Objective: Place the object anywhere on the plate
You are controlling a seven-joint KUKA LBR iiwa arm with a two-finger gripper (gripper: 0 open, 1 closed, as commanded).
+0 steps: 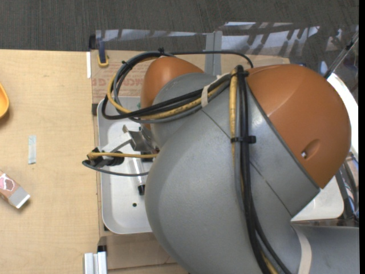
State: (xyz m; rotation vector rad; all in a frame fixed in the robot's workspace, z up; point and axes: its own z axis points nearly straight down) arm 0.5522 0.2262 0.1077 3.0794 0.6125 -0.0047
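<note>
My grey arm with its orange bands [239, 170] fills the middle and right of the camera view and covers most of both bins. Part of the gripper [136, 144] shows as metal pieces and looped cables over the left white bin [114, 216], low inside it. A small dark object [141, 189] lies on the bin floor just below the gripper, half hidden by the arm. Whatever lies under the arm is hidden.
Black and yellow cables [122, 104] loop out over the bin's left wall. On the wooden bench to the left lie an orange item [2, 103] at the edge, a small grey strip [32, 150] and a red-and-white packet [12, 190].
</note>
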